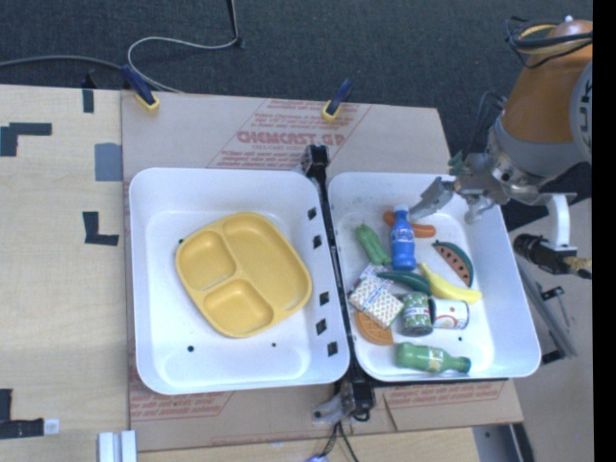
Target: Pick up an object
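Note:
The right bin (510, 296) holds a pile of toy food. A blue bottle (403, 243) stands near its middle, with a green cucumber (370, 243) to its left and an orange piece (410, 225) behind it. A watermelon slice (454, 261), a banana (447, 287), a checked box (376, 301), a small can (417, 314) and a green bottle (431, 358) lie nearer the front. My gripper (446, 212) hangs over the bin's back right part, open, with nothing between its fingers. Its left finger (426, 202) points toward the orange piece.
The left bin (154, 287) holds a yellow divided plate (243, 272). A black divider clamp (315, 159) sits where the two bins meet at the back. Yellow clips (337, 104) and a cable (173, 46) lie on the cardboard behind the bins.

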Robot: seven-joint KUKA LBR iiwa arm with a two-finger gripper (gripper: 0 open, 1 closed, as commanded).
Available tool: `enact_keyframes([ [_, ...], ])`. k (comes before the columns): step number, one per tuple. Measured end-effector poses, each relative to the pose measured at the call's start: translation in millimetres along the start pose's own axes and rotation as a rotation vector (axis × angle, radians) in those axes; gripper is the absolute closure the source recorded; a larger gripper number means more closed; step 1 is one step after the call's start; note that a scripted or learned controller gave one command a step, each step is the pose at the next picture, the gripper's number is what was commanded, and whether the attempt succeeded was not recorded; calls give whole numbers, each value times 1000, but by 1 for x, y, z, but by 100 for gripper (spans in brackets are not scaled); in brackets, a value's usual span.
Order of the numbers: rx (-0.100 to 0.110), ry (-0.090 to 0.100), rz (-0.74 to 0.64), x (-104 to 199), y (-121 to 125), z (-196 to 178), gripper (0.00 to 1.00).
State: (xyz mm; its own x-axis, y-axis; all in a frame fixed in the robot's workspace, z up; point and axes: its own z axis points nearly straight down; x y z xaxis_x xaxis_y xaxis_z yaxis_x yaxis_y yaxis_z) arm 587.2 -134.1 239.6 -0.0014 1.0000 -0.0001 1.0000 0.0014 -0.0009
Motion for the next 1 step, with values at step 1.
enact_keyframes([
  [1,4,1,1,-6,-1,138,0],
])
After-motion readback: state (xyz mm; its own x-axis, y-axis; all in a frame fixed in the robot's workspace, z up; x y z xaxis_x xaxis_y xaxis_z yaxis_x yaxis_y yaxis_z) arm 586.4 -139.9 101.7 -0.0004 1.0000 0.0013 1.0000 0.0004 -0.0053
